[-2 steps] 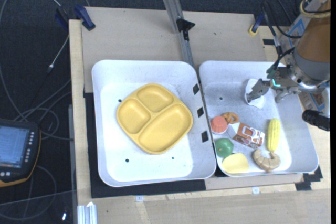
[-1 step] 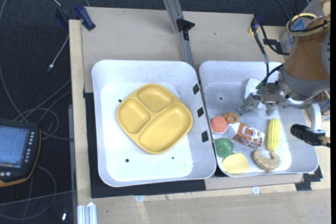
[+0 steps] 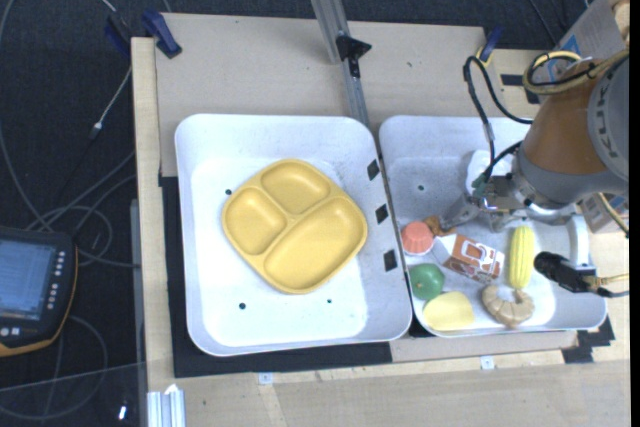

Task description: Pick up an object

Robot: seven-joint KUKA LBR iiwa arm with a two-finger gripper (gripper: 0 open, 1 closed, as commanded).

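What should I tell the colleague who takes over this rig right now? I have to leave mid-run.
Tool: low over the right bin, near its middle; whether it is open or shut cannot be made out, and nothing shows between its tips.
Right bin's near end: orange ball, green ball, pale yellow piece, snack packet, corn cob, tan ring-shaped piece.
Left bin: yellow divided plate.
Done: no pick visible.
Left: grasp and lift an object; the orange ball and packet lie closest to the tool.
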